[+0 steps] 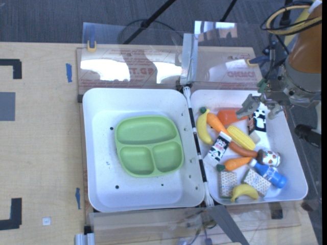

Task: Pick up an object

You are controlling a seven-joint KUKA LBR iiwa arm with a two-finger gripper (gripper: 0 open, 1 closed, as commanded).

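Toys (240, 152) crowd the right bin (299, 182), where the arm's gripper (261, 108) hangs at its far edge, fingers spread around a black-and-white block (259, 120).

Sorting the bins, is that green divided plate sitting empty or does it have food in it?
Empty: the green plate shows three bare compartments in the left bin.

Robotics laboratory test cell: plywood counter (36, 152) with black fiducial marks at 9 o'clock, two white bins (97, 106), clear acrylic guards (133, 60), tripod legs (168, 6) at 12 o'clock.
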